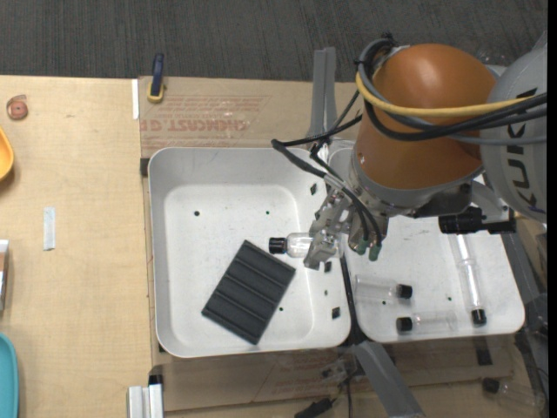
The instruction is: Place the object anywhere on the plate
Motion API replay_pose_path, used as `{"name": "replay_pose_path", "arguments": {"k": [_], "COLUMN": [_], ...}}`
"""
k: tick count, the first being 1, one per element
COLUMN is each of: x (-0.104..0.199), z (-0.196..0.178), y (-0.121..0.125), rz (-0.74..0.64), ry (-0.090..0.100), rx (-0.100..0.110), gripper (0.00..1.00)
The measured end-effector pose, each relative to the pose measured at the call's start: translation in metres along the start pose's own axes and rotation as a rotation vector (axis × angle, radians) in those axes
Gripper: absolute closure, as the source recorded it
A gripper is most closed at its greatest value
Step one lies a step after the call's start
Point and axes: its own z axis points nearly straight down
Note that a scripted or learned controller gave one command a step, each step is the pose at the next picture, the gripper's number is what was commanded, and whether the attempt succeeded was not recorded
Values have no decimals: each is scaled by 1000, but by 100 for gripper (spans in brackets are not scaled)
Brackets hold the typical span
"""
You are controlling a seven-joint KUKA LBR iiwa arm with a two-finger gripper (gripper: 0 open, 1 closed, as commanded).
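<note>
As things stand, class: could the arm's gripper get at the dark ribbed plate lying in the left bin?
Probably yes. The gripper hangs over the left bin's right side, just beside the plate, whose top is uncovered. A small clear vial lies by the gripper.

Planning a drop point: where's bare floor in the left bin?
Bare: the left bin floor's back half, and the strip along its left wall beside the black plate. Crowded: right side, where the gripper and a clear vial sit.

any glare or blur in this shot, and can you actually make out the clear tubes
Camera view: even overhead light, glare washing out the left bin's white floor; soft shadow under the dark ridged plate; the clear tubes in the right bin show mainly by black caps; the gripper is slightly soft, with a clear vial at its tip.
</note>
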Motion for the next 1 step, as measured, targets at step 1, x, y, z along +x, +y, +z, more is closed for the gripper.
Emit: {"name": "replay_pose_path", "arguments": {"k": [1], "x": [-27], "z": [-78], "y": [40], "rz": [-237], "ry": [-3], "rx": [-2], "gripper": [100]}}
